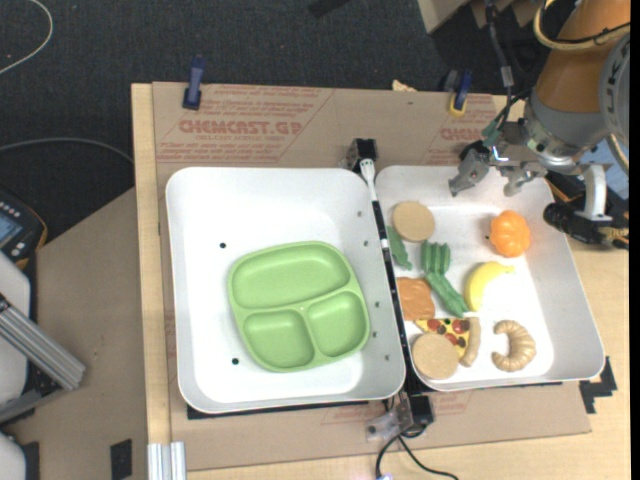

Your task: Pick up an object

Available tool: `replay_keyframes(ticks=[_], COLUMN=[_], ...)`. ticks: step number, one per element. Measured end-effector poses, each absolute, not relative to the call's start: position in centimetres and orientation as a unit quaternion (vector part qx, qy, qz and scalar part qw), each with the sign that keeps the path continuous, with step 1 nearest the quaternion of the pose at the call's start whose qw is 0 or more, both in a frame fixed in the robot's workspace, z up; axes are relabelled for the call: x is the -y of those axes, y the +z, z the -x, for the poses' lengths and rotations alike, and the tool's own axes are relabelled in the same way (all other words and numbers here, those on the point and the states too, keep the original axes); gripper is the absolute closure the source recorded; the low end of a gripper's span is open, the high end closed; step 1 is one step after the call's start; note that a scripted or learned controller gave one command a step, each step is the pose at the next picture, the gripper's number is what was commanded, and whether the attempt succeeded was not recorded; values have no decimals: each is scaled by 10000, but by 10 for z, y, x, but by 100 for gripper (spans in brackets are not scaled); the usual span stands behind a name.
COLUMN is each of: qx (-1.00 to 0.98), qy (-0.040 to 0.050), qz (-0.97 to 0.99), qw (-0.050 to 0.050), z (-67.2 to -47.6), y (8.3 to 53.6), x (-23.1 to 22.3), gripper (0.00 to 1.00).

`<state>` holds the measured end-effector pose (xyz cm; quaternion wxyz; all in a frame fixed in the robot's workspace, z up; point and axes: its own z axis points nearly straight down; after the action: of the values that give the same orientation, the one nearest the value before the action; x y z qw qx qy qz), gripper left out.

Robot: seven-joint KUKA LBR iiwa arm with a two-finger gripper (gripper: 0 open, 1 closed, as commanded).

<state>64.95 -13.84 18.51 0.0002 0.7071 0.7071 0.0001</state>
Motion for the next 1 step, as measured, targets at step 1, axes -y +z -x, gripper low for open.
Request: replay_keyframes(ticks=[1], qx=[-7063], qy=[-19], qz=[-7079], qw=[-36], z=[-581], y=[168], x=[130], gripper=[0])
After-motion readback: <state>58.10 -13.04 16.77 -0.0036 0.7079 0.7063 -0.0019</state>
